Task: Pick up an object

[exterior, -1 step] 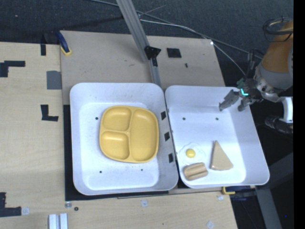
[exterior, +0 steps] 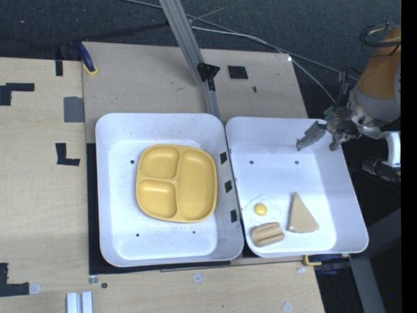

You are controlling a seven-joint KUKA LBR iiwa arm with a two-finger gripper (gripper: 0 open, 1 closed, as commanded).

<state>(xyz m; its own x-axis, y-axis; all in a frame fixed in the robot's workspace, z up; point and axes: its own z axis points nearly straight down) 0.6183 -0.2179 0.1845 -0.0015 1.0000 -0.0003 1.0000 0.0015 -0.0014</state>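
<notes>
Nearest the camera, at the front of the right bin [exterior: 339,188], lie three toy food pieces: a small bread roll or sausage-like piece [exterior: 266,233], a fried egg [exterior: 261,208] just behind it, and a tan wedge [exterior: 301,215] shaped like a slice of cheese or a sandwich half, close to their right. All three cluster in the front part of that bin, near each other though apparently not touching, leaving the bare rear half of the bin as open floor for the arm to descend through. Any of them could serve as the object to pick; none is lifted yet.

Over in the left bin [exterior: 114,188], a yellow divided plate [exterior: 176,182] sits flat in the middle, its three compartments bare, well apart from the food pieces.

At the right bin's rear right edge hangs the gripper [exterior: 324,135], slung from the grey arm with its orange band [exterior: 381,70]. Two dark fingers seem spread and pointing toward the bin, with nothing between them, so it reads as released and carrying nothing, though the detail is small. It stands well apart from the food cluster, so I judge this an approach stage: the gripper would need to travel forward and down over one piece.

Both bins rest side by side on the wooden worktop [exterior: 39,194], rims touching.
</notes>
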